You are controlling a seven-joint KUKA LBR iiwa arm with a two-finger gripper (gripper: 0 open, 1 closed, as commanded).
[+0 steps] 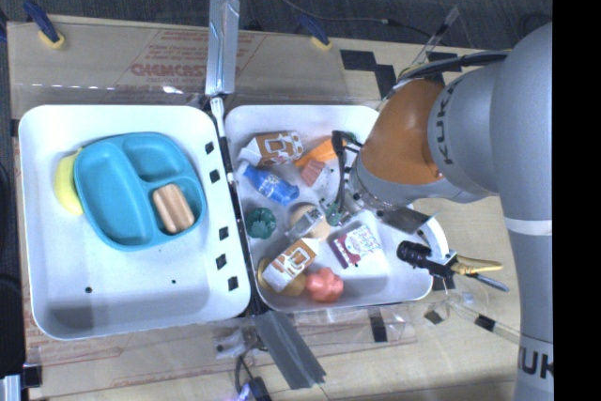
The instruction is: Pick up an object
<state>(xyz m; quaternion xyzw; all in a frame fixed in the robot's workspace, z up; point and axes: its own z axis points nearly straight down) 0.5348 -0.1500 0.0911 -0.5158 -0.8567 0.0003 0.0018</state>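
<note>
Hovering pincer [334,205] just beside red-white packet [355,246], right bin [413,288].

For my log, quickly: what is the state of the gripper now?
Gripper: low in the right bin among the objects; open or shut cannot be told.

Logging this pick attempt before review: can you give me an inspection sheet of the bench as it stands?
Surface: two white bins, left bin and right bin, side by side.
Job's things: right bin holds small cartons, blue bottle, red fruit.
Clutter: left bin holds blue divided plate with a bread roll; yellow item beside it.
Grippers: gripper low over right bin; grasp not discernible.
Cables: thin cable behind bins.
Surroundings: dark floor, blue clamps.
</note>
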